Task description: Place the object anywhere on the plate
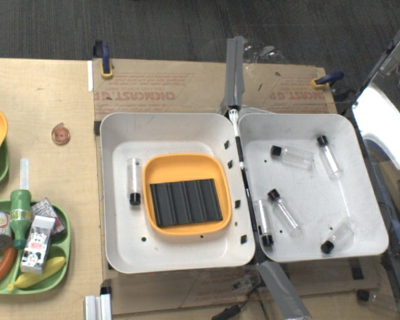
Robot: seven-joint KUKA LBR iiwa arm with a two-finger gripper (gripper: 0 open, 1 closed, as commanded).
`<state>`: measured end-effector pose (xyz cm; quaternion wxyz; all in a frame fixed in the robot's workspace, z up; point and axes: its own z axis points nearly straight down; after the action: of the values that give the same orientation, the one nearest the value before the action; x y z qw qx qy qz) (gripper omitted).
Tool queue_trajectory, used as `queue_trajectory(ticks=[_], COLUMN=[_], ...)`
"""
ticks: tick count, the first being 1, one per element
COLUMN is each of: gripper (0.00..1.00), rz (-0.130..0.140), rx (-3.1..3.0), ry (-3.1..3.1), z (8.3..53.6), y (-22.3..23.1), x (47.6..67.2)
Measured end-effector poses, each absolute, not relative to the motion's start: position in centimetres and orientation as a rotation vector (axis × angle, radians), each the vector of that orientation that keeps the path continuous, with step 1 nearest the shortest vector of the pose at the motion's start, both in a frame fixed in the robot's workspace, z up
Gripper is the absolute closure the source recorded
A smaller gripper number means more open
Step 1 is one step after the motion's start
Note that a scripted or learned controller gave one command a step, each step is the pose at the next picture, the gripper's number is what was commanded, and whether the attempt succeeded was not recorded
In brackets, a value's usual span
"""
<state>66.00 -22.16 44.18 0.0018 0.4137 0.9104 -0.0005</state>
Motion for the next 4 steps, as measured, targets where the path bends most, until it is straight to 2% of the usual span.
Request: queue_trajectory(ticks=[2, 3, 4], gripper=[0.0, 0.0, 0.0], rz=[0.0, 0.001, 0.001], rx=[0.501, 0.154, -0.375], ry=[3.099, 3.136, 3.117], z=[43.4, 39.5, 31.1], y=[-22.2, -22.2, -22.2], x=[51.9, 48.2, 48.5])
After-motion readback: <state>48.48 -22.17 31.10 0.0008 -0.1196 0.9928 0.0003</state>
